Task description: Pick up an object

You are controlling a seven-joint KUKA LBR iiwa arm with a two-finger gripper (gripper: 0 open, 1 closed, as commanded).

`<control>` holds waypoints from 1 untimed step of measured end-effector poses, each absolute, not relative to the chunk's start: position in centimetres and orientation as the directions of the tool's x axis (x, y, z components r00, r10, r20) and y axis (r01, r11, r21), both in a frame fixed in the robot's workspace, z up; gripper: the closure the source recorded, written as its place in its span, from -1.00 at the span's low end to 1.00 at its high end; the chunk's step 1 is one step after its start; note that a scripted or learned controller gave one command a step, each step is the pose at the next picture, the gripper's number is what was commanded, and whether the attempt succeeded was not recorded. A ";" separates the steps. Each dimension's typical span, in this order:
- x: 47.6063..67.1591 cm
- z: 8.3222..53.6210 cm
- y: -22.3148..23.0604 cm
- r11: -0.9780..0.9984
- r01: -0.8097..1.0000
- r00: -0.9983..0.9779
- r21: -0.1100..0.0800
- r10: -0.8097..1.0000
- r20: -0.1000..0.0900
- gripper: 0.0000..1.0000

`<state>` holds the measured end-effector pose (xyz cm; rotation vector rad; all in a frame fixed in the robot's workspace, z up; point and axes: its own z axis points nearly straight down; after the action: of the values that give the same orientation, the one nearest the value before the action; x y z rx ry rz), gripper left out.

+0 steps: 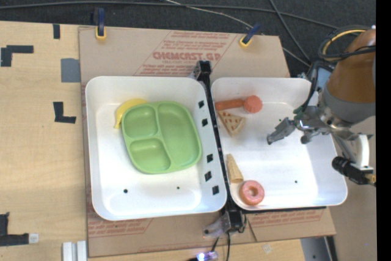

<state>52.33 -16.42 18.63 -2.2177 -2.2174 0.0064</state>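
We see a light wooden bench (36, 150) carrying a cardboard sheet (183, 52), clamped at its far edge. Two white bins, the left bin (104, 192) and the right bin (317, 192), sit side by side on the cardboard.

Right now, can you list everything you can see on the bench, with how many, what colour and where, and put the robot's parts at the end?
white bins: 2, white, side by side on the bench, left bin, right bin
divided plate: 1, green, three compartments, middle of the left bin
banana: 1, yellow, partly under the divided plate's upper left edge
red-ended stick toy: 1, orange handle with a red round end, top of the right bin
waffle piece: 1, tan, just below the stick toy
cone: 1, tan, lower left of the right bin
doughnut: 1, pink, beside the cone's lower end
clamps: 2, yellow and blue, cardboard's top edge
arm: 1, grey and orange, at right
gripper: 1, dark, over the right bin, holding nothing
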 end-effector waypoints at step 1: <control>52.9 12.5 -16.2 0.001 1.000 -0.001 -0.006 1.000 0.001 -1.00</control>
<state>52.95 -16.16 12.49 -2.2166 -2.2189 0.0056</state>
